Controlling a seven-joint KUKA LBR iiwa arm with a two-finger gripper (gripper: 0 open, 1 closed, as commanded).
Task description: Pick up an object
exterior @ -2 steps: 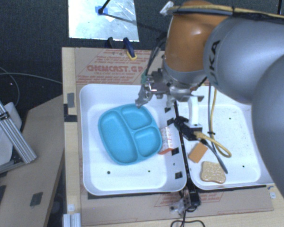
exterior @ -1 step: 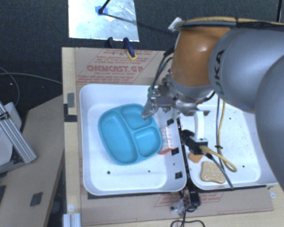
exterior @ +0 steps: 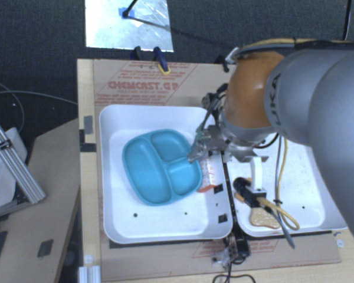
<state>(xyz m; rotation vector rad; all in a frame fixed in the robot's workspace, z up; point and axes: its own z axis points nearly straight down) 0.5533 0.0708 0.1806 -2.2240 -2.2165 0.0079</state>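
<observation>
In the camera view, the arm (exterior: 318, 99) reaches in over the right bin (exterior: 307, 187). Its gripper (exterior: 199, 151) hangs low over the left bin (exterior: 165, 226), close to that bin's right wall. The gripper sits right at the right rim of a blue divided plate (exterior: 159, 167). The plate lies flat in the middle of the left bin, slightly toward the back edge.

Whether the claw is released or clenched cannot be told from this slant, and nothing can be seen gripped in it. Just in front of the gripper a small packet (exterior: 210, 174) with orange marking lies against the left bin's right wall, beside the plate's near-right corner. A tan piece (exterior: 262, 218) rests near the front edge of the right bin, well apart from the gripper.

As a judgement, the task is at the reach-and-grasp stage. The approach looks done, with the plate rim or the packet the likely target. Every object appears to rest on a bin floor, so a firm grasp and the lift are both left to do.
</observation>
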